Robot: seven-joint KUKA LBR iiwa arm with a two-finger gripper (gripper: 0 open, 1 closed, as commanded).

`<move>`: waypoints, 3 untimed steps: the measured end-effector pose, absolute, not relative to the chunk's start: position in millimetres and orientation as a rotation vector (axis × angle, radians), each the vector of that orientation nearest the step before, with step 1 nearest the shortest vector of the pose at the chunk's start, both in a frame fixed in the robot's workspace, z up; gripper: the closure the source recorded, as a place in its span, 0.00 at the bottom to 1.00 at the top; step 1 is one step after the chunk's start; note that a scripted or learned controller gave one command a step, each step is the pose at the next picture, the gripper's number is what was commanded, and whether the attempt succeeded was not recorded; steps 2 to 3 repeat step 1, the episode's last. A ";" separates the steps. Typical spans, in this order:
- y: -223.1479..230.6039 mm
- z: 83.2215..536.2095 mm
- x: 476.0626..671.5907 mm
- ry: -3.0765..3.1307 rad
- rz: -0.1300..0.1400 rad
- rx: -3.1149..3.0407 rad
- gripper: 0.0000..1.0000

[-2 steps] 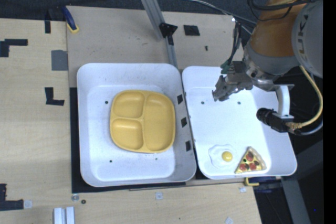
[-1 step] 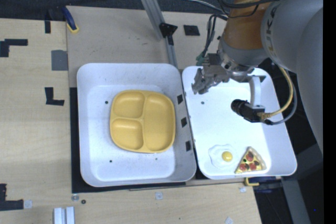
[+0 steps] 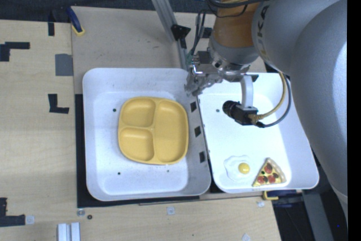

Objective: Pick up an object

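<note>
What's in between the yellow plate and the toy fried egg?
In the camera view, the raised rims where the two white bins meet run between the yellow plate and the fried egg. Otherwise it's just bare white bin floor.

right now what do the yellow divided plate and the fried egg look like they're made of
The yellow divided plate looks like moulded plastic: even colour, soft sheen, rounded compartment ridges. The fried egg looks like a toy, probably plastic or rubber: flat glossy white with a uniform yellow yolk; which of the two is unclear.
</note>
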State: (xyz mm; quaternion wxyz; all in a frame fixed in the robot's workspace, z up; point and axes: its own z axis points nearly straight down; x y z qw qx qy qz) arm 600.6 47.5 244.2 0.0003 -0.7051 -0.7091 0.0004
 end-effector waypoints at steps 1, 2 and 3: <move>81.8 231.4 631.9 -2.226 0.001 -2.217 1.00; 81.8 231.4 631.9 -2.226 0.001 -2.217 1.00; 81.8 231.4 631.9 -2.226 0.001 -2.217 1.00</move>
